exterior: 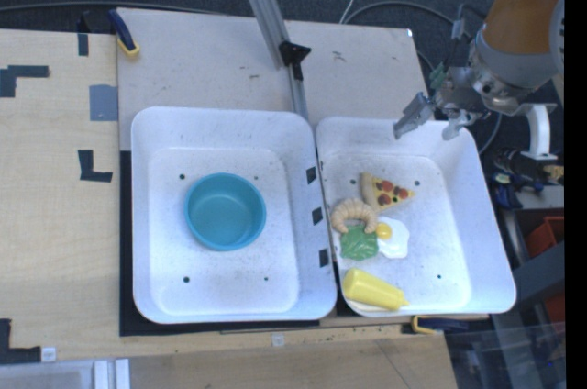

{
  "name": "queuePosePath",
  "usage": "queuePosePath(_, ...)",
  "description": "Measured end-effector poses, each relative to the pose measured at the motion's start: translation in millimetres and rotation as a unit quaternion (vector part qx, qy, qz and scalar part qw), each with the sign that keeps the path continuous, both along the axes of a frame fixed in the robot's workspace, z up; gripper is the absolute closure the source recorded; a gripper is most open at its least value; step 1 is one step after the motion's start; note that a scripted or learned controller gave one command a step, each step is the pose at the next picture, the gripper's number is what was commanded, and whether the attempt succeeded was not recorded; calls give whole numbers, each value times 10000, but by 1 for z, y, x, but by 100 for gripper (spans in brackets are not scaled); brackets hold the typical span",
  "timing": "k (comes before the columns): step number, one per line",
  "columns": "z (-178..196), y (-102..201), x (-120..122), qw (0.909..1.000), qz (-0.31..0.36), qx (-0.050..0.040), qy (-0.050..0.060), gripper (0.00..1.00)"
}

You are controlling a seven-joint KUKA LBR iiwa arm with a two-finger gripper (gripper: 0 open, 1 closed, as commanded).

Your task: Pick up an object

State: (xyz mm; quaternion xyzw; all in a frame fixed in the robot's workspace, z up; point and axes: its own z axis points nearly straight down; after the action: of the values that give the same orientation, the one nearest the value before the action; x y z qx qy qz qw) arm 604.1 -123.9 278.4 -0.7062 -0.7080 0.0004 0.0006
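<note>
1 yellow corn cob [373,290] — long axis left-right, tip right.

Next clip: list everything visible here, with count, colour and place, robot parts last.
bins: 2, white, side by side on the bench
bowl: 1, blue, upright in the left bin
pizza slice: 1, tan with red spots, right bin, upper middle
croissant: 1, beige, right bin, left of the pizza slice
green leaf: 1, green, right bin, below the croissant
fried egg: 1, white with yellow yolk, right bin, beside the green leaf
yellow piece: 1, yellow, right bin's front edge
clamp: 1, blue and yellow, bench's far left corner
pole: 1, grey, slanting above the bins
gripper: 1, grey, open, above the right bin's far rim, holding nothing
</note>
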Motion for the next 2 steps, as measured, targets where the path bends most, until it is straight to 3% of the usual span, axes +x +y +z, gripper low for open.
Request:
queuePosePath(1,0,0,0,10000,2,0,-1,0)
queuePosePath(2,-45,-5,-3,10000,-6,-6,20,0)
